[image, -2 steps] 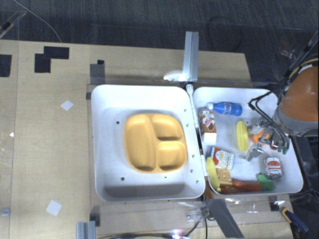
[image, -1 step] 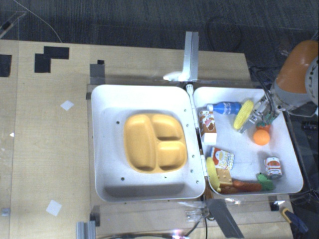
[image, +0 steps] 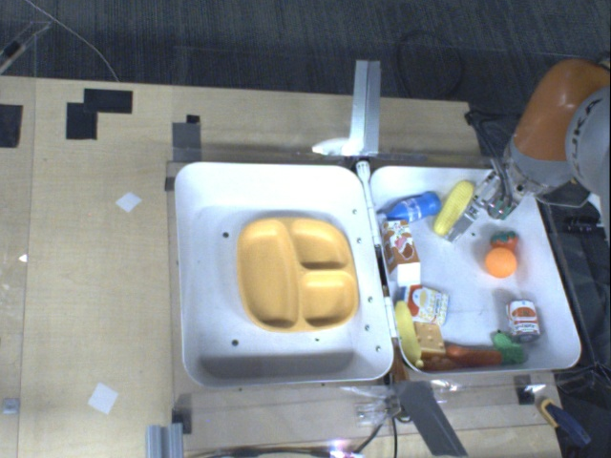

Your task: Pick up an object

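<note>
Bins (image: 196,256) numbered two: one held a yellow tray (image: 294,272), the other roughly nine items. Labels were unreadable. Gripper (image: 477,213) fingers looked slightly open, holding nothing.

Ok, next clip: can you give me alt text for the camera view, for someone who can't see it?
A grey arm's two-finger gripper hangs over the right white bin, beside a yellow corn cob and above an orange fruit, amid a blue bottle, small can and food packets. The left white bin holds a yellow three-compartment plastic tray.
</note>
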`<state>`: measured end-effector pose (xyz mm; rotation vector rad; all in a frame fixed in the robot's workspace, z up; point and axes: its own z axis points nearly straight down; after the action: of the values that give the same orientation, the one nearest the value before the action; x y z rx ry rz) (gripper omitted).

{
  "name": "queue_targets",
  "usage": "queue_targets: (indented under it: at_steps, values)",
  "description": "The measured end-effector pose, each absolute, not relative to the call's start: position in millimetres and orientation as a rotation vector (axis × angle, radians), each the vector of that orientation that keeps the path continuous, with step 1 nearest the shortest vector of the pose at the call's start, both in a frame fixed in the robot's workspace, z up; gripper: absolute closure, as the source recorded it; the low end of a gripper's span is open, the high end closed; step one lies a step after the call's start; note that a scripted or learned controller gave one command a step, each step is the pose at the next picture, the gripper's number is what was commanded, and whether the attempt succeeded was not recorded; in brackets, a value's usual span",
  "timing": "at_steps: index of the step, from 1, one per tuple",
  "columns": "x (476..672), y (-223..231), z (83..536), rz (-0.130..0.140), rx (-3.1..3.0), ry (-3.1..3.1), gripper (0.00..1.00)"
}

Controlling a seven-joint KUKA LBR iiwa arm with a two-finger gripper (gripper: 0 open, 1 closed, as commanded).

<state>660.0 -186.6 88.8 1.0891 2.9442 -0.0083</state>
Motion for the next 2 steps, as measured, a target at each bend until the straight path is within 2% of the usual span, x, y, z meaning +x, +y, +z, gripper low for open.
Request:
queue_targets:
  at_steps: [1,2]
  values:
    - [665.1,-184.2,103.7,-0.002,1.07,2.931,1.0]
    - [638.4,-205.9,127.5,0.004,1.525,2.735,1.0]
